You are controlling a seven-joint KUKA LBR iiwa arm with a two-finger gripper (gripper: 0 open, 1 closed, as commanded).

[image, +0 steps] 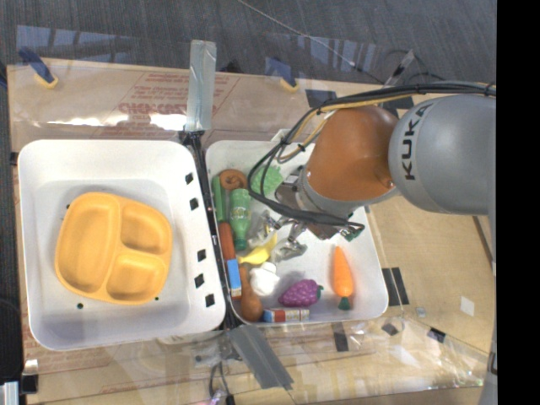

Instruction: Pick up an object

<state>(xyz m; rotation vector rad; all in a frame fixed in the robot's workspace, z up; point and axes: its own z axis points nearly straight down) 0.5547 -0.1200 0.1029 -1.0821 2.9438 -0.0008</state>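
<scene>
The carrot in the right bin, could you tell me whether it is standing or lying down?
Lying down. The carrot rests lengthwise on the right bin floor, green end nearest the camera, beside the grapes.

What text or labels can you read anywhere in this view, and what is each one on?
"KU": large dark letters on the grey arm, cut short where its casing curves out of sight.
Red print on the cardboard sheet behind the bins: too blurred to read.
Small printed tube at the right bin's front edge: markings too small to read.
</scene>
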